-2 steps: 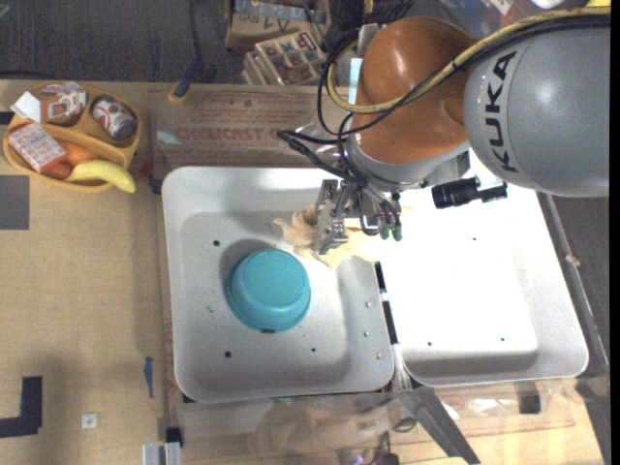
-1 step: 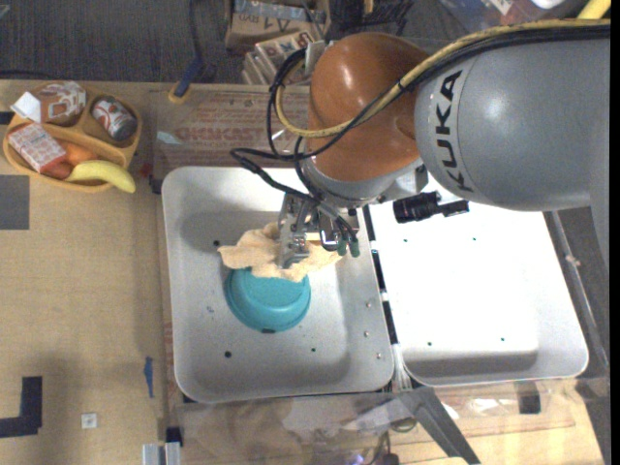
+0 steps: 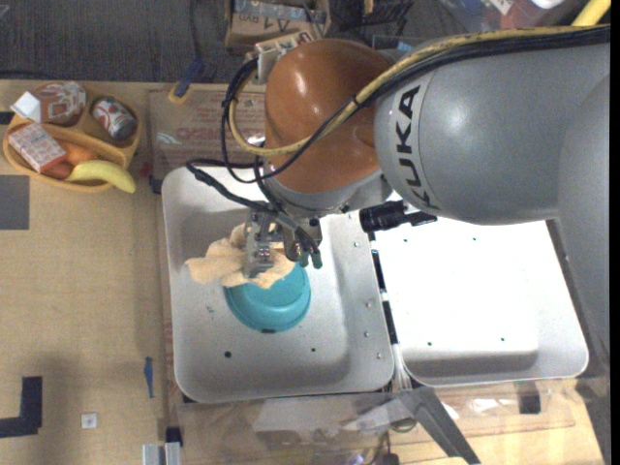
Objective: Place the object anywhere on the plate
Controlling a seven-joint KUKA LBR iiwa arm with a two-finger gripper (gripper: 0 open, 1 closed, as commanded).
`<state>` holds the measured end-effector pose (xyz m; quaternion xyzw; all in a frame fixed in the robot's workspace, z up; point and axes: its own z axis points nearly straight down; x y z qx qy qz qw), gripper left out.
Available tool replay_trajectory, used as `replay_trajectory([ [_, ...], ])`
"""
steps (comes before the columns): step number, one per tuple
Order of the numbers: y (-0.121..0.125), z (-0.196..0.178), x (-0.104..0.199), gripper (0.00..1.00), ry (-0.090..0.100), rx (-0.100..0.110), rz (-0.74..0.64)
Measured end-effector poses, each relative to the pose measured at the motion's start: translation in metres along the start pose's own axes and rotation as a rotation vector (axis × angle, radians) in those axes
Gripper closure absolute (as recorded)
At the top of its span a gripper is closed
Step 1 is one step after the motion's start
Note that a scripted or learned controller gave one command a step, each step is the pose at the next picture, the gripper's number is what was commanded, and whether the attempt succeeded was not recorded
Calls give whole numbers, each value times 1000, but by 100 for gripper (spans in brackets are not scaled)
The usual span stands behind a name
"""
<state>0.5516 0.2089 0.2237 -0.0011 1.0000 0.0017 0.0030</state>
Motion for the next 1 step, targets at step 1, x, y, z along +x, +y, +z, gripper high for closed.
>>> replay_trajectory([
  [1,0,0,0,0,0,0,0],
])
